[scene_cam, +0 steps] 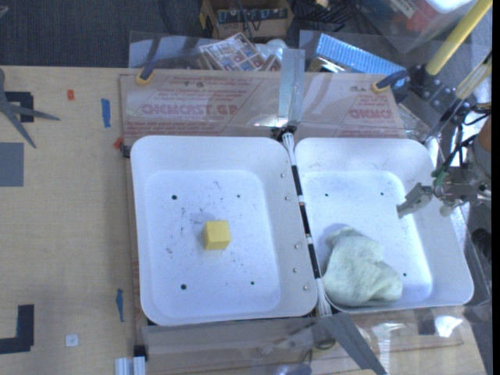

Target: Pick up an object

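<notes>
A wooden bench (62, 209) carries two white bins side by side; a small yellow block (216, 234) lies near the middle of the left bin (156, 162), and a crumpled pale cloth (358, 269) lies in the near part of the right bin (414, 162). The gripper (412, 200) is seen over the right bin's far-right side, apart from the cloth, with nothing between its fingers; open or closed cannot be told. The cloth is judged light, soft and yielding, best pinched at a raised fold near its top, whereas the block looks stiff and light, to be taken across two opposite flat faces.

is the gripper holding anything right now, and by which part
Nothing is held. The gripper hangs over the right bin, apart from the pale cloth lying below it. The yellow block sits alone in the left bin.
</notes>
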Robot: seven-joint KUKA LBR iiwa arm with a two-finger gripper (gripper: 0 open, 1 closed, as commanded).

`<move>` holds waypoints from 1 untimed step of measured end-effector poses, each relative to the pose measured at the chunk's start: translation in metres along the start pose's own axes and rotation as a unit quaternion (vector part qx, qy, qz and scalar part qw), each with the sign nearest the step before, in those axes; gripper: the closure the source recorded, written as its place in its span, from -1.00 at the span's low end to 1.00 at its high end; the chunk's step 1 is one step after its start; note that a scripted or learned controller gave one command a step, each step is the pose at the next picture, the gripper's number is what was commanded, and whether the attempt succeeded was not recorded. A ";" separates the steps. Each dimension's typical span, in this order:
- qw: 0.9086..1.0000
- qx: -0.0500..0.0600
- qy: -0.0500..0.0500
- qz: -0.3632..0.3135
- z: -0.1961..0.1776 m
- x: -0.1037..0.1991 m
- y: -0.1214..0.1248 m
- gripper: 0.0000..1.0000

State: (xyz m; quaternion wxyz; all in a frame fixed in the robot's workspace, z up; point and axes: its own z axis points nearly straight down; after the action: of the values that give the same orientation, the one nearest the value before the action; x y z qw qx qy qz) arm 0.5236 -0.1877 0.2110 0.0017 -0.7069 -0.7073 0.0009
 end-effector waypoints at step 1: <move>1.000 -0.001 0.000 -0.027 0.111 -0.021 0.047 -1.00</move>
State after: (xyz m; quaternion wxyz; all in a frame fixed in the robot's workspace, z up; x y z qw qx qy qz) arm 0.5707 -0.2089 0.0995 0.0012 -0.6876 -0.7261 0.0004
